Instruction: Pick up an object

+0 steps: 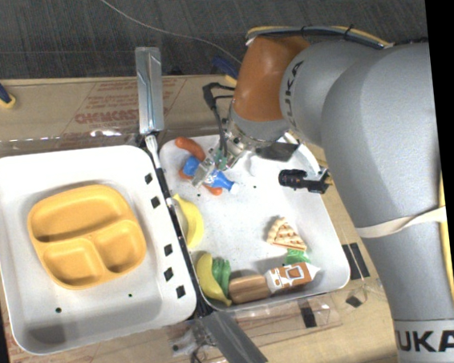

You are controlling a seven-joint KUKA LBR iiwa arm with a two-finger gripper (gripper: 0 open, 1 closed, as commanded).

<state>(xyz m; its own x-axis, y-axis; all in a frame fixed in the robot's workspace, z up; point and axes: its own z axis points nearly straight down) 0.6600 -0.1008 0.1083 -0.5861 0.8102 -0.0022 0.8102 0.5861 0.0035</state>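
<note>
My gripper (212, 172) is low over the far left part of the right bin (326, 231), under the orange band of the wrist. A small blue piece (189, 169) lies just to its left and another blue piece (224, 186) sits right below it, both very close to the tip. Whether either one is touched or held cannot be made out. An orange-red sausage-shaped toy (189, 147) lies beyond them near the bin's far wall.
The right bin also holds a yellow round piece (189, 221) at its left wall, a waffle-like wedge (283, 233), a green bit (297, 255), a white-and-orange bottle (293, 276), a brown cylinder (248, 287) and a banana (211, 276). In the left bin (24, 319) lies a yellow divided tray (87, 231).
</note>
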